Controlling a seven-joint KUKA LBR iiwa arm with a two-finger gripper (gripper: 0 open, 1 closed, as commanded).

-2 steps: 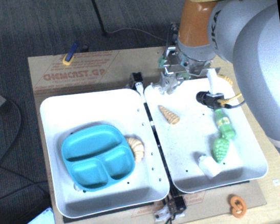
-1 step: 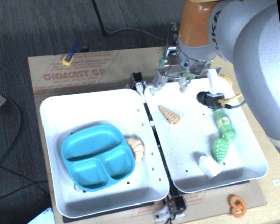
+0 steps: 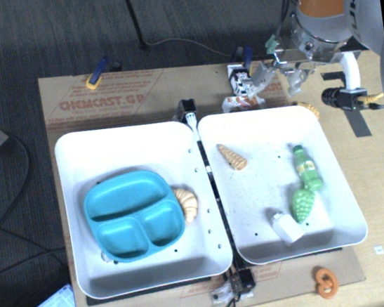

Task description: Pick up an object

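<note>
1. An orange ring-shaped toy (image 3: 326,281) lies on the bench, just below the right bin (image 3: 315,125).
2. Inside that bin, a small white block (image 3: 286,228) touches a green bumpy toy (image 3: 302,203); a green bottle (image 3: 306,166) lies just above them, and a tan cone (image 3: 232,155) sits well apart at upper left.
3. The left bin (image 3: 71,152) holds a blue divided tray (image 3: 135,215) with a croissant-like toy (image 3: 187,203) at its right edge.
4. The gripper (image 3: 276,73) hangs above the right bin's far rim, fingers spread apart, nothing between them.
</note>
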